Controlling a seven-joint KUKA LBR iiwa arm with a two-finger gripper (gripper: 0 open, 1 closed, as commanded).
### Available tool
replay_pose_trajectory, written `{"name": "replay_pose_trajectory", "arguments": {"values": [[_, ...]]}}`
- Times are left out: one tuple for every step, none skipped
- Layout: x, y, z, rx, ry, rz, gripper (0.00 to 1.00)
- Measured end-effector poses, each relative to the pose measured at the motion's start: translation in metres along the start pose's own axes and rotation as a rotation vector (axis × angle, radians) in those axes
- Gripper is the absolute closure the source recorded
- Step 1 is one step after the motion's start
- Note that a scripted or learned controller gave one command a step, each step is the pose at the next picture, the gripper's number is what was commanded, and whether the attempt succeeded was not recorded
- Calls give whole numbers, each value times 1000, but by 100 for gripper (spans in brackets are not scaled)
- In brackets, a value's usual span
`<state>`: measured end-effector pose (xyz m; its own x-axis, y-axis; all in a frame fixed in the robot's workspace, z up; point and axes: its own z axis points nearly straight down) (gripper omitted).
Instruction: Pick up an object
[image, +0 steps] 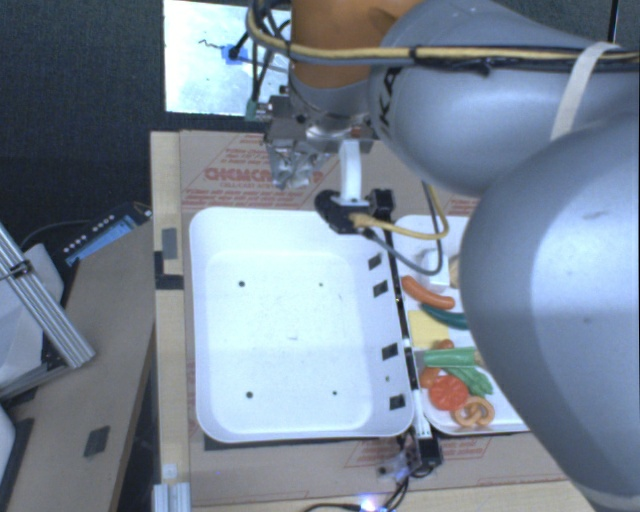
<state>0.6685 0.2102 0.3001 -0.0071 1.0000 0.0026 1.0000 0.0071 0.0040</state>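
gripper (292, 172) hangs beyond the left bin (215, 300), finger state unclear, while light, slick-looking toy food (452, 372) in the right bin (505, 425) likely suits a mid-body pinch

White left bin (215, 300), grey arm (540, 150) with orange band (335, 30), red tomato (448, 390), green bean (450, 356)

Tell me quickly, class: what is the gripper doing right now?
Gripper: above the far edge of the left bin; whether it holds anything cannot be told.
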Motion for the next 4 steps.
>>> {"name": "replay_pose_trajectory", "arguments": {"values": [[23, 0, -9, 0, -1, 1, 100], [25, 1, -128, -10, 3, 1, 100], [21, 0, -244, -11, 2, 0, 100], [-59, 1, -234, 3, -4, 12, 100]]}}
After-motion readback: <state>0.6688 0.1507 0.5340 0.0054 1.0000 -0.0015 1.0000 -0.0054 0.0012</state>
